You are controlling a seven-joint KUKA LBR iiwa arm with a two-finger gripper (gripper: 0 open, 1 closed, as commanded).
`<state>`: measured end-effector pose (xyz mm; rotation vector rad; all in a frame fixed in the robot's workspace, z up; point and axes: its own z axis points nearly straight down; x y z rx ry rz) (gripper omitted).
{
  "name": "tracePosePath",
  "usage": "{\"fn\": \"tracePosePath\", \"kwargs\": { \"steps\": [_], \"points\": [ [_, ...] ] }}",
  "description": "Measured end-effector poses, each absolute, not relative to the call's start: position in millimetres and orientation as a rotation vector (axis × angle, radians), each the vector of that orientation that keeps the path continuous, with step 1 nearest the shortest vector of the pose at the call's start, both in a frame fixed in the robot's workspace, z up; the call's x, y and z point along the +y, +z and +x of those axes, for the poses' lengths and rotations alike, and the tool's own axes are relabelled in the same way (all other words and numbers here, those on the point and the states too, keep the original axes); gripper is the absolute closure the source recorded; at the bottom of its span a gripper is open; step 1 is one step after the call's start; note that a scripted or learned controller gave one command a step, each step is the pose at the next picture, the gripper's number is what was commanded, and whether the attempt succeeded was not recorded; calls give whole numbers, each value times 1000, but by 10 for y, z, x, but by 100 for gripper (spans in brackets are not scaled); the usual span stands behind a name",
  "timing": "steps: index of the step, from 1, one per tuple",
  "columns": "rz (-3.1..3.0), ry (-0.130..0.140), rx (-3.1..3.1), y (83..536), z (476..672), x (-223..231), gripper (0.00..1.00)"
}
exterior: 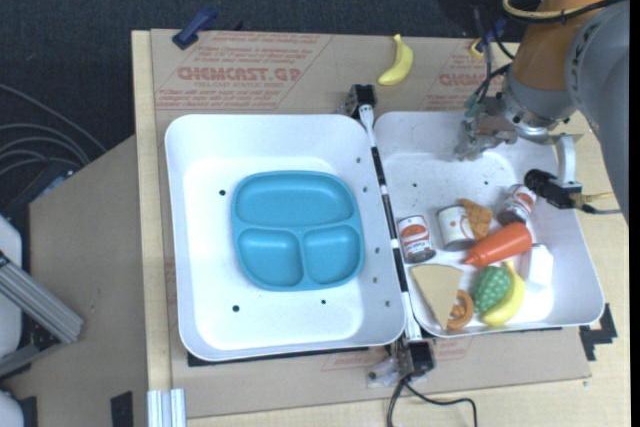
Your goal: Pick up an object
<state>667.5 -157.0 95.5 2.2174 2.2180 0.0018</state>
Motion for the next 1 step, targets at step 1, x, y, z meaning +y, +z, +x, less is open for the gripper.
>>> {"fn": "tracePosePath", "kwargs": {
  "steps": [1],
  "points": [
    [2218, 1, 2218, 953, 6674, -1569, 0]
  ]
}}
